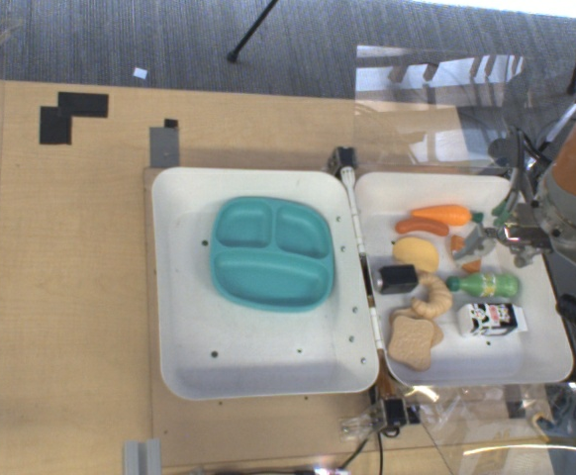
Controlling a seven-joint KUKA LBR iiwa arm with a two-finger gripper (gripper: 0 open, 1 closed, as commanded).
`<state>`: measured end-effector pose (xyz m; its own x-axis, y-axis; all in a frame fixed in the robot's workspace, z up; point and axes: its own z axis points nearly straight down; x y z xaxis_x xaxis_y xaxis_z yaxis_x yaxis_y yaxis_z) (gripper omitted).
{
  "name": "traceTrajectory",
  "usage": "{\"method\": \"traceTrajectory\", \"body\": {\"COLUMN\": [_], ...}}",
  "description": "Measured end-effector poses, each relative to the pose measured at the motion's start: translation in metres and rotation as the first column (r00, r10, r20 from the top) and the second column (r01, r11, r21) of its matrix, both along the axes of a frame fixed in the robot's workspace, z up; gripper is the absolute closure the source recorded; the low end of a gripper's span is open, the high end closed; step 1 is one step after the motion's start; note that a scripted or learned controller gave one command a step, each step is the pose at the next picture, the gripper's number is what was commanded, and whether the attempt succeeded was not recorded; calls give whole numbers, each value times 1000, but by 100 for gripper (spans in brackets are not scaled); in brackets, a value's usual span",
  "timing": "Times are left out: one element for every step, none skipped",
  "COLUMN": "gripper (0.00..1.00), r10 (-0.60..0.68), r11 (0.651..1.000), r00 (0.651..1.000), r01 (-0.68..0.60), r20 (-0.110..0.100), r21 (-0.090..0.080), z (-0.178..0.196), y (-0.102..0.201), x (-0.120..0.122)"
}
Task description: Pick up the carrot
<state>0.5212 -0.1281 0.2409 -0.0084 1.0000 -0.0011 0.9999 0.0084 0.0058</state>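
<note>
The gripper [472, 245] hangs just below the carrot [443, 214], fingers parted, clasping nothing; green bottle [486, 285] lies beneath it.

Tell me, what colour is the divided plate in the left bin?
Teal, a blue-green. The plate shows plainly in the camera view from above.

The setting is a robotics laboratory test cell: a pale plywood bench [70, 295] carries two shallow white plastic bins [184, 364] fixed side by side, with black square marker patches [70, 115] at its far left corner. Beyond the far edge of the bench lies grey ribbed carpet [149, 18], on which stand the thin black legs of a tripod [263, 18]. Loose cabling [392, 419] runs at the near edge of the bench, and clear plastic guard panels [436, 97] stand at the far right corner.
</note>
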Motion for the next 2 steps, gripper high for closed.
{"method": "traceTrajectory", "body": {"gripper": [0,0], "r10": [15,189], "r11": [1000,982], "r00": [1000,982], "r01": [-15,-189], "r20": [2,-12], "r21": [-2,3], "z": [-9,-134], "y": [-24,-32], "x": [76,117]}}
